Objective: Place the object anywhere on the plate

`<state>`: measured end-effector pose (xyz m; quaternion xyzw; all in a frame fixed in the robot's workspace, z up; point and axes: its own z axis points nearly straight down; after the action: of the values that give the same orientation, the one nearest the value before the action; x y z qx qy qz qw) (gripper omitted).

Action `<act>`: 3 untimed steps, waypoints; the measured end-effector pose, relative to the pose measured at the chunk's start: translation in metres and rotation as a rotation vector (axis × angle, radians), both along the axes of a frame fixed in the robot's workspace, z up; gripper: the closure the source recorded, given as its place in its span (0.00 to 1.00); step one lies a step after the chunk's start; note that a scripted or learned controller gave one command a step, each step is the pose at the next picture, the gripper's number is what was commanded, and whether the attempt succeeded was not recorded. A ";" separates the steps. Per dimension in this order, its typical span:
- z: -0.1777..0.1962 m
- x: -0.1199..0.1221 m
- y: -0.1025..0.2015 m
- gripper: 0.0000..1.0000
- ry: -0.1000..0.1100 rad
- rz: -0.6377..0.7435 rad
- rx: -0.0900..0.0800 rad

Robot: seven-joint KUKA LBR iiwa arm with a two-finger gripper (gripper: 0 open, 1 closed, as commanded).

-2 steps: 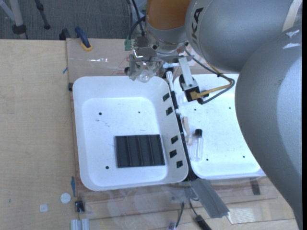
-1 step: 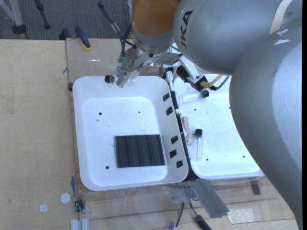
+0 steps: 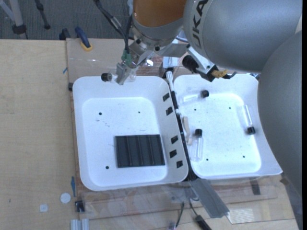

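The gripper (image 3: 123, 73) is seen at the back rim of the left bin (image 3: 86, 128), closed on a small clear vial with a black cap (image 3: 108, 76). The dark ribbed plate (image 3: 139, 150) is laid flat in that bin, well apart.

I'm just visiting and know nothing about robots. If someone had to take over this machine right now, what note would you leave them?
Gripper: above the far rim of the left bin; a small clear vial with a black cap lies at its tip, but a real grip cannot be confirmed.
Plate: the dark ribbed one, in the near part of the left bin, with nothing on it.
Right bin: three more clear vials.
Done: nothing placed yet.
Left: get a vial onto the plate.
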<state>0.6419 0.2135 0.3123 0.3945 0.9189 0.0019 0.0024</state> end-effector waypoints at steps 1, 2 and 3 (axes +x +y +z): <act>0.010 0.014 -0.001 1.00 -0.002 0.213 -0.001; 0.045 0.016 0.013 1.00 -0.004 0.440 -0.001; 0.107 0.006 0.013 1.00 -0.006 0.737 -0.003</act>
<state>0.6475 0.2260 0.4195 0.0371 0.9993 0.0022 0.0047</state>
